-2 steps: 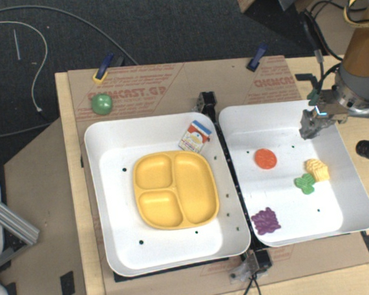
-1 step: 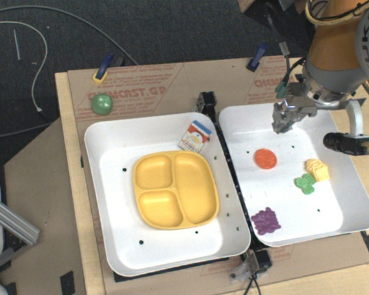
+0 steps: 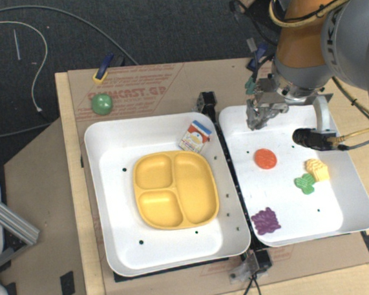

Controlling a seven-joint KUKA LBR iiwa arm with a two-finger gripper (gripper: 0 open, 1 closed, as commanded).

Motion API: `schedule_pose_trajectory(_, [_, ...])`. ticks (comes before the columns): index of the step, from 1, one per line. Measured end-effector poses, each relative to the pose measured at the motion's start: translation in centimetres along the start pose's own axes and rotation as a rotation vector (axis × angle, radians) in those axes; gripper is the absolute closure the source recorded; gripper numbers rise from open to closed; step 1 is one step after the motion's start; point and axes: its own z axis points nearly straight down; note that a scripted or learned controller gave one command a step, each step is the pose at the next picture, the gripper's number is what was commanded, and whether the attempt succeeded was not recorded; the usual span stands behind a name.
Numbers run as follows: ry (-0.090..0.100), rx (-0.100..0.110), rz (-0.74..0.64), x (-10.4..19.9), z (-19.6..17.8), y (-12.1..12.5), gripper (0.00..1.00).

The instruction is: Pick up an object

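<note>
Camera view, entries left to right, as we log them.

Green ball (image 3: 102, 104): on the worktop (image 3: 52, 189), outside both bins, well apart from the arm.

Left bin (image 3: 116, 247): holds a yellow divided plate (image 3: 175, 190) and, just beside its upper right corner, a small carton (image 3: 194, 137) lying tilted near the bin's right wall.

Right bin (image 3: 347, 219): purple grape cluster (image 3: 265, 221) near the front edge; orange round piece (image 3: 265, 159) toward the middle; green piece (image 3: 305, 184) touching a yellow piece (image 3: 317, 170) further right.

Hazards, in our judgement: the green and yellow pieces sit so close that a descent on one may nudge or pinch both; the orange piece looks low and flat, so the jaws could slide over it and close on nothing; a descent where the gripper now hangs would meet bare bin floor near the wall.

Arm (image 3: 316, 27): reaches in from the right, wrist pointing down over the right bin's upper left corner. Gripper (image 3: 260, 120): nothing visible between its tips; we cannot tell whether the jaws stand apart or together. Nearest candidate is the orange piece, below and slightly right.
</note>
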Motion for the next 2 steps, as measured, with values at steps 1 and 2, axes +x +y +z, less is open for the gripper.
schedule_pose_trajectory(1, [0.0,0.0,0.0,5.2,-0.9,0.4,1.0])
schedule_pose_trajectory(2, [0.0,0.001,0.001,10.6,0.5,1.6,1.0])
